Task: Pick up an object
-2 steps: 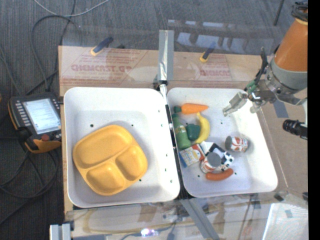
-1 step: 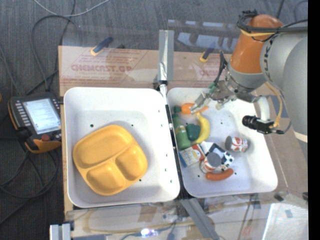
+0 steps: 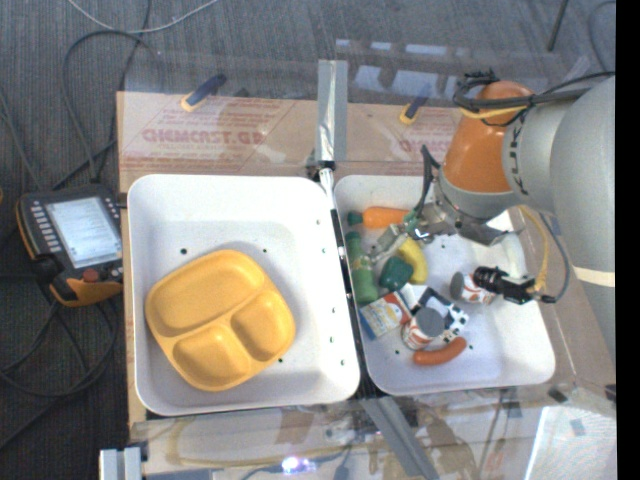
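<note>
The right bin [image 3: 520, 363] holds a heap of small toys. Among them are an orange carrot [image 3: 384, 216], a dark green piece [image 3: 362, 274], a yellow piece [image 3: 411, 262], a blue-and-white packet [image 3: 380, 314] and a red-orange sausage [image 3: 440, 352]. My gripper [image 3: 402, 236] hangs low over the bin's far left part. It sits just in front of the carrot and right above the yellow and green pieces. The wrist and orange band [image 3: 482, 158] hide what lies behind it. Nothing is seen lifted from the heap.
In the left bin [image 3: 200, 203] lies a yellow divided tray [image 3: 220, 318]. A grey block with black-and-white checks [image 3: 434, 320] and a small grey cup [image 3: 467, 287] sit mid-bin on the right. A teach pendant [image 3: 72, 233] rests on the floor at far left.
</note>
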Tool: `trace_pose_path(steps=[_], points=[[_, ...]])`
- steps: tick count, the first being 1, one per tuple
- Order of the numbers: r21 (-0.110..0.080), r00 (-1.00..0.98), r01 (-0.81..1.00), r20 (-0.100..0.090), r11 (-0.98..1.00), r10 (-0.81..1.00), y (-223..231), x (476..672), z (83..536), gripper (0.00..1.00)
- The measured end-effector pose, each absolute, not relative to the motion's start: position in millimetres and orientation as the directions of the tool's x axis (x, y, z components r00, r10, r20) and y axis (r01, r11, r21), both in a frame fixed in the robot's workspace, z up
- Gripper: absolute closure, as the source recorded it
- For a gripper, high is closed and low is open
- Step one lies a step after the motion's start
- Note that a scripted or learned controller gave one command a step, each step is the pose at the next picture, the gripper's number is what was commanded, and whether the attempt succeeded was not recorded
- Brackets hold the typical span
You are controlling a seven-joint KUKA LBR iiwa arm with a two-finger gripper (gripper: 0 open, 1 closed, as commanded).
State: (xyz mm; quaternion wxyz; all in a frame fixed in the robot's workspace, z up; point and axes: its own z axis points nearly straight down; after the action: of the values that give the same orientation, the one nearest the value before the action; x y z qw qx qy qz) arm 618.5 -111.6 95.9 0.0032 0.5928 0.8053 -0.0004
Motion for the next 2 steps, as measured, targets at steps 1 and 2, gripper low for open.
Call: trace_pose_path(steps=[1, 2], points=[[0.013, -0.285, 0.959, -0.008, 0.285, 0.959, -120, 573.3, 91, 0.00], [0.017, -0.284, 0.959, -0.010, 0.284, 0.959, -120, 574.8, 102, 1.00]])
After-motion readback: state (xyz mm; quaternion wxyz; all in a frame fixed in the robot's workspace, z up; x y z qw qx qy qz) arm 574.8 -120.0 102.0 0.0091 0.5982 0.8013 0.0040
